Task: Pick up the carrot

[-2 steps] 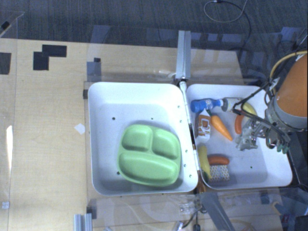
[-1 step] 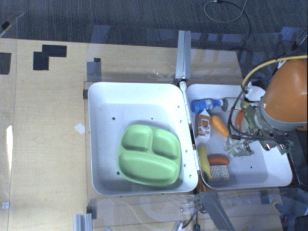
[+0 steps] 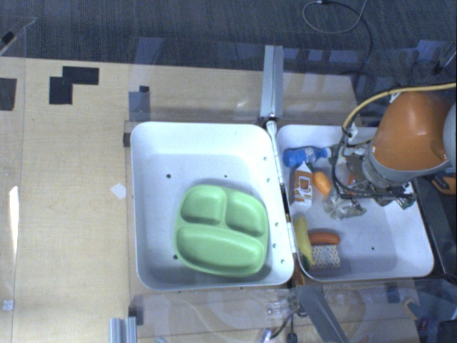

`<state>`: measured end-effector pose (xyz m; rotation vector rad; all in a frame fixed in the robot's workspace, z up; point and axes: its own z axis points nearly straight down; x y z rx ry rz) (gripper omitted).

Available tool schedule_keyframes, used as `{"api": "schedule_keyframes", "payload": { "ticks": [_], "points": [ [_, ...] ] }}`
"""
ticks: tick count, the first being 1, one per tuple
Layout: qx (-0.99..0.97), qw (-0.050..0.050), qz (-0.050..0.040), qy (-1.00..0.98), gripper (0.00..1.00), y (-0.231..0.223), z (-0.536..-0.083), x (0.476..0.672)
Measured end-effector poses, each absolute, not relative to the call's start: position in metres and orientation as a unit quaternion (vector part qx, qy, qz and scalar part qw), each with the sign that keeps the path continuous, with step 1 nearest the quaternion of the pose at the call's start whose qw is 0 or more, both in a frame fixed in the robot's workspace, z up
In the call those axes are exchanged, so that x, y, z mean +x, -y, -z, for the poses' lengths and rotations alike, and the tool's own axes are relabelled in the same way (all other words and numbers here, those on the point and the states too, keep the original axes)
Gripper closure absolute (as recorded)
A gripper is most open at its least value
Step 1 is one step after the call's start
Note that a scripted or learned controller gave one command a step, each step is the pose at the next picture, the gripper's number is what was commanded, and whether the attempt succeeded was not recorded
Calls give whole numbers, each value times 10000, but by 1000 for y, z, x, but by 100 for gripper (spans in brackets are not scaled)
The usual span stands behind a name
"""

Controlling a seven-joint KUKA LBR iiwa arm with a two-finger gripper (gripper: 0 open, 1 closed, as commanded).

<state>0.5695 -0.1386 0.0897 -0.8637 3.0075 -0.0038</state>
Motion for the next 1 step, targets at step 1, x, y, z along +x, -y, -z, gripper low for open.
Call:
{"api": "schedule_keyframes", "payload": {
  "ticks": [1],
  "points": [
    [-181,67,4,-9998,100,155,-89,606]
  ]
}}
